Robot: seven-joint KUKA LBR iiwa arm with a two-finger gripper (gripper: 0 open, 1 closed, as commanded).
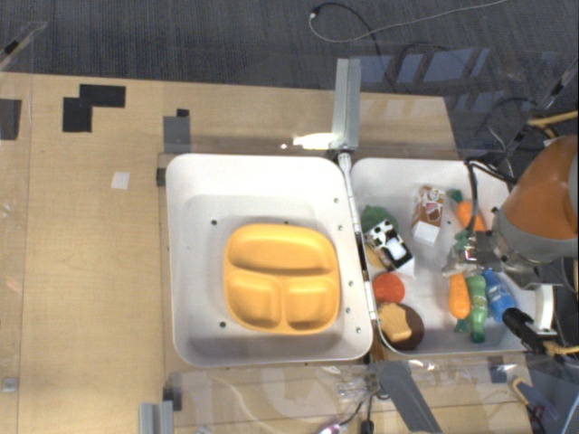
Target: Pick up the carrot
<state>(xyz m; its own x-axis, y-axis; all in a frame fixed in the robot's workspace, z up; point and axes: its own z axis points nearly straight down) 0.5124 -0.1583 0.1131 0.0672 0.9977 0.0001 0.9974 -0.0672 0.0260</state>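
1. The left bin (181,242) holds a yellow divided tray (282,276).
2. The right bin (398,174) holds the carrot (459,297) near my gripper (470,253), among other toys.
3. How my gripper stands, I cannot tell.

The pale wooden desk (81,242) looks matt, its grain faint, under clear glossy sheeting that catches reflections. The two shallow white plastic bins (194,269) are smooth with a soft sheen. The yellow compartmented plastic tray (280,274) is smooth and slightly glossy. The small orange carrot (460,297) looks like smooth moulded plastic. The grey upright metal bracket (347,102) has a dull brushed finish. The dark floor (181,16) looks like rough woven carpet.
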